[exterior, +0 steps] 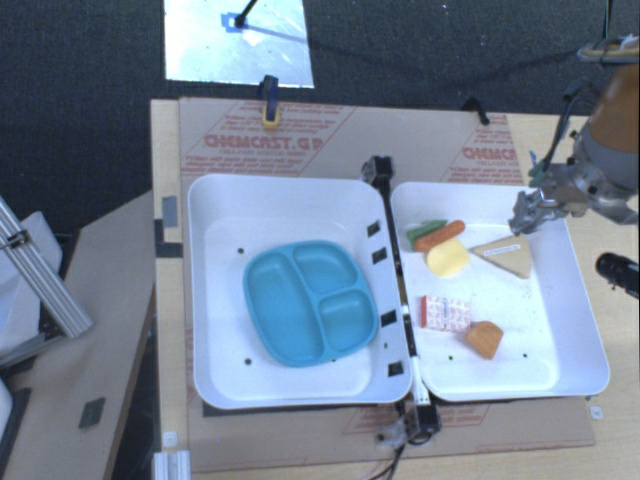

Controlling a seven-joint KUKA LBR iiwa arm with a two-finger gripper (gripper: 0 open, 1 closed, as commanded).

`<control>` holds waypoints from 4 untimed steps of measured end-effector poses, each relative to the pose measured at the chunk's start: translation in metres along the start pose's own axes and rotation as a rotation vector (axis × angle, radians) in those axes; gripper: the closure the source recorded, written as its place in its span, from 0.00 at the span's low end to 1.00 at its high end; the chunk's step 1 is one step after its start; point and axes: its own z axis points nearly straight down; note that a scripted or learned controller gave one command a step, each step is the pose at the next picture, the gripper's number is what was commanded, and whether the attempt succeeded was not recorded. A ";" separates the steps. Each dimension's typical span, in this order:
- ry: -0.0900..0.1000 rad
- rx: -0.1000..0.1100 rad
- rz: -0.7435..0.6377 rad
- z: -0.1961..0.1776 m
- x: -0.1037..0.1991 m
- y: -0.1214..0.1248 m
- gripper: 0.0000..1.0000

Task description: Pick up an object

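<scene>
The right bin point(575, 298) holds an orange carrot with a green top point(438, 234), a round yellow piece point(448, 258), a tan wedge with a white label point(503, 256), a red-and-white packet point(444, 313) and a small brown chunk point(484, 339). My gripper point(527, 213) hangs over the bin's upper right part, just above and right of the tan wedge. Nothing shows between its fingers.
The left bin point(215, 258) carries a blue divided tray point(305, 301). A black divider with clips point(388, 258) runs between the bins. The arm point(610, 148) comes in from the right. A metal rail point(35, 278) lies at the far left.
</scene>
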 end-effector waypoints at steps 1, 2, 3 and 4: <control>0.000 0.002 0.001 0.018 0.049 0.004 1.00; 0.000 0.001 0.000 0.016 0.098 0.003 1.00; 0.001 0.002 -0.001 0.023 0.159 -0.001 1.00; 0.000 0.003 0.000 0.044 0.208 0.006 1.00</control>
